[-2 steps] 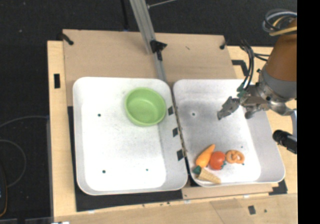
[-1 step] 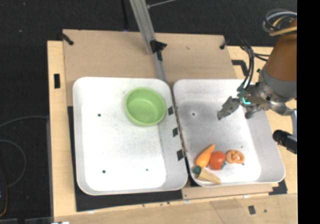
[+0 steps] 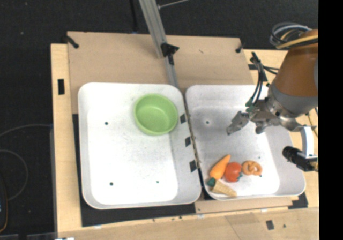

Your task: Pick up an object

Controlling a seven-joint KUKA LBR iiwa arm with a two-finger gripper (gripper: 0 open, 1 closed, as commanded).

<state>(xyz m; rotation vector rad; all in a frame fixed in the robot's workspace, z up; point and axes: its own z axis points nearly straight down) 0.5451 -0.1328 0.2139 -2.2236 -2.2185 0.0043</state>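
You've got two white bins side by side on a tan bench over dark floor: the left bin (image 3: 107, 180) holds a green bowl (image 3: 156, 114) up top. In the right bin (image 3: 214, 105), the gripper (image 3: 248, 124) hangs mid-frame with fingers spread and nothing between them. The carrot (image 3: 219, 167), tomato (image 3: 232, 172), pretzel (image 3: 251, 168) and cone (image 3: 222, 189) huddle near its lower edge.

Bench (image 3: 61, 126), light wood, is carrying 2 shallow white bins side by side, edges touching at mid. Left bin (image 3: 107, 164) & right bin (image 3: 214, 105) are sitting on a tan board (image 3: 118, 59) that's lying flat on the bench top.
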